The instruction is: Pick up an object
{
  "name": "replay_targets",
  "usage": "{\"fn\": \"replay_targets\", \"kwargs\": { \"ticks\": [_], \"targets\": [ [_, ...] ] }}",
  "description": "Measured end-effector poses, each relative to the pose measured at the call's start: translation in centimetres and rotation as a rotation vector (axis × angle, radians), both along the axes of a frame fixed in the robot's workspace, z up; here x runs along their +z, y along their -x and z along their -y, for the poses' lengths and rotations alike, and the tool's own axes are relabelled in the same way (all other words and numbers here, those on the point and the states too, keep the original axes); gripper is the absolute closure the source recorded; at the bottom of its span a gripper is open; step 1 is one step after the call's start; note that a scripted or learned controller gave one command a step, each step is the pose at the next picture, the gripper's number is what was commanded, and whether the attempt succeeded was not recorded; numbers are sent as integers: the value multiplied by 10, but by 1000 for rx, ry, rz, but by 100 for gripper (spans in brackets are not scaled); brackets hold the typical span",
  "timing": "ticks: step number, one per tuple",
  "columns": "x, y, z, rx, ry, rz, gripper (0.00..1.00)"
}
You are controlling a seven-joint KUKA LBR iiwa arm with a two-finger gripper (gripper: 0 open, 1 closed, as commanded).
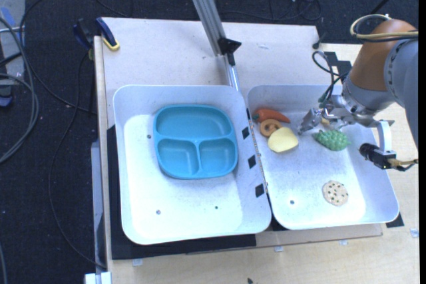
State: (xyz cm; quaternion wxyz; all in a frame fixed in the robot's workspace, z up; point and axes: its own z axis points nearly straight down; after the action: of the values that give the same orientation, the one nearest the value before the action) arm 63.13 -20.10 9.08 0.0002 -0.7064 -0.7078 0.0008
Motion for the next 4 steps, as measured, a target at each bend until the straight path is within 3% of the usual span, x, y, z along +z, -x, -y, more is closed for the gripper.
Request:
{"fn": "replay_targets", "kwargs": {
  "ticks": [1, 3, 4],
  "targets": [
    [13, -1, 0, 1, 2, 5, 100],
    [116, 3, -3, 0, 2, 9, 100],
    [115, 16, -65, 5, -3, 1, 100]
  ]
}}
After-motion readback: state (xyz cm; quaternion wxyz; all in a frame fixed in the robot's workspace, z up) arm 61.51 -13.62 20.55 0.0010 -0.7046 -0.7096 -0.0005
